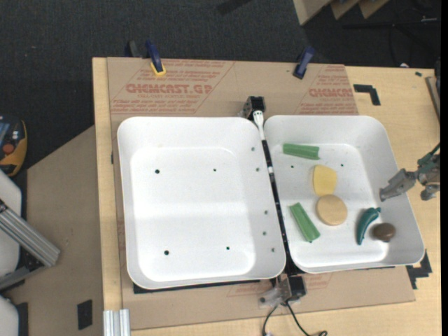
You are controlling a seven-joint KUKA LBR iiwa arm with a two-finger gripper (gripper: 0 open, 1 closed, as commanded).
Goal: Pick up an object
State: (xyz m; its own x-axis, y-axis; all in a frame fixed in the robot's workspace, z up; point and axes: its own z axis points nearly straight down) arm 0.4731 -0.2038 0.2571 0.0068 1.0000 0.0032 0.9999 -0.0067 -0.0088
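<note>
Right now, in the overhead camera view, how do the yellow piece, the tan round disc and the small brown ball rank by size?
1. Tan round disc and yellow piece: too alike to rank.
2. Small brown ball, clearly smallest.

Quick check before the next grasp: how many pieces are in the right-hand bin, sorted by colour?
Green: 2, one stick at the top and one stick lower left
Yellow: 1, a block
Tan: 1, a round disc
Teal: 1, a curved piece
Brown: 1, a small lump
Total: 6
</note>
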